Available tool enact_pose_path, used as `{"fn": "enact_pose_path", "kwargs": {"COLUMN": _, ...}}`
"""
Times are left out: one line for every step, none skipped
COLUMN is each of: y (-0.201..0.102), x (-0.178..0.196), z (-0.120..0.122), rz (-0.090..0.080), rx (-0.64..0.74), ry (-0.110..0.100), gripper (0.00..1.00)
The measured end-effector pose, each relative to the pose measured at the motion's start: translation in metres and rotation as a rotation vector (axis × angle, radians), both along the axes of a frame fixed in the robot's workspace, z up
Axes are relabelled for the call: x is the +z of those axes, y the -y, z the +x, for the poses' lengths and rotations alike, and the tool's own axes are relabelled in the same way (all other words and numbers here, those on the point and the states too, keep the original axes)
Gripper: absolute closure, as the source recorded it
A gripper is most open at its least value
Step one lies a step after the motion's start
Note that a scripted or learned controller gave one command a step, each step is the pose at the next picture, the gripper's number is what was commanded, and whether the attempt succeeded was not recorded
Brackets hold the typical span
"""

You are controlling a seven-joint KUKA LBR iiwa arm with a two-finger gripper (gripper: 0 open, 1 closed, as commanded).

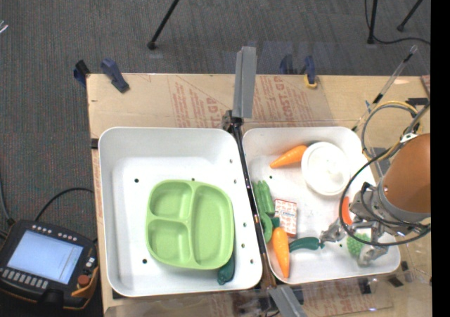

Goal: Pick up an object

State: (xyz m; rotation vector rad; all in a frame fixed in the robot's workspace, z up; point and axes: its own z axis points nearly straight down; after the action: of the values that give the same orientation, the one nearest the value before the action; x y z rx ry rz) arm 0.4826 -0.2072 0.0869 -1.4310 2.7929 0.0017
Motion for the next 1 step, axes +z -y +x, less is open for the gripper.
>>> {"fn": "enact_pose_path", "kwargs": {"y": -0.0004, "x": -0.0003, "z": -0.0048, "rz": 0.0, "rx": 0.066, "ry": -0.005, "gripper": 0.0}}
